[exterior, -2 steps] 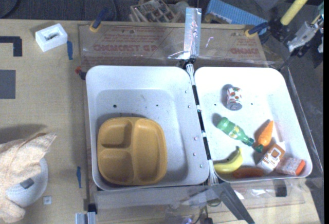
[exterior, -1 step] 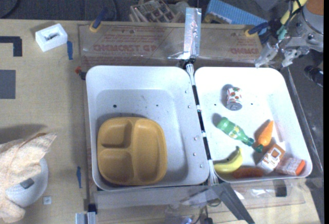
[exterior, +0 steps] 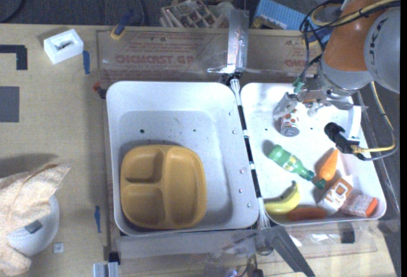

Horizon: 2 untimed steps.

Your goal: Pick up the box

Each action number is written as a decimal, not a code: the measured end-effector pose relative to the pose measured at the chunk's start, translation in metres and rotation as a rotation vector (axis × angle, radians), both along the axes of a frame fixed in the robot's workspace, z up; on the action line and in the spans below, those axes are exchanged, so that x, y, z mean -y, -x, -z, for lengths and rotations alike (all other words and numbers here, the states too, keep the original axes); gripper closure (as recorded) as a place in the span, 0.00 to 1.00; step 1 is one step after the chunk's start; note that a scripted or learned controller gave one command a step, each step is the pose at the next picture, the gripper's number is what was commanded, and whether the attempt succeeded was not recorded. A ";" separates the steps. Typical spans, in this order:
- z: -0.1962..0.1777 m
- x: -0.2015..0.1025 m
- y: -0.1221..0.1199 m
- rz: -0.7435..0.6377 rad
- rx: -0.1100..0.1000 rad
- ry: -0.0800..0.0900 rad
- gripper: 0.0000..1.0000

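The box (exterior: pixel 336 194), small, white with orange print, lies in the right bin (exterior: pixel 262 110) near its front right corner, between a carrot and an orange packet. My gripper (exterior: pixel 307 95) hangs over the back of the same bin, well behind the box and apart from it. Just to the gripper's front left stands a small white and red can (exterior: pixel 289 122). Nothing of the box is hidden.
The right bin also holds a green bottle (exterior: pixel 288 161), a banana (exterior: pixel 283 200), a carrot (exterior: pixel 327 165), a red stick-like item (exterior: pixel 304 212) and an orange packet (exterior: pixel 364 206). A yellow divided plate (exterior: pixel 163 185) sits in the left bin (exterior: pixel 172 101). A black cable end (exterior: pixel 337 135) dangles near the carrot.
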<state>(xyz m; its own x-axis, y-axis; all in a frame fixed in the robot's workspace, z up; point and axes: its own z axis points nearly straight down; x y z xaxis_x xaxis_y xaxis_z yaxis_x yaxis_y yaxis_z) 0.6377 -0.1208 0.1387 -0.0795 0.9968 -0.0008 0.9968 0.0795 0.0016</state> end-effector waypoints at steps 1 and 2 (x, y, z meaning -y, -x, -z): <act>-0.024 0.072 -0.003 -0.138 0.004 0.003 0.00; 0.033 0.037 -0.012 -0.125 0.003 0.001 0.00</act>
<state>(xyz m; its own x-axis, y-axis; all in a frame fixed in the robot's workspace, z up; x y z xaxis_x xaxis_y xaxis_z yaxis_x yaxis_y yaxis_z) 0.6501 -0.1579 0.1054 -0.2029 0.9792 -0.0024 0.9792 0.2029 0.0045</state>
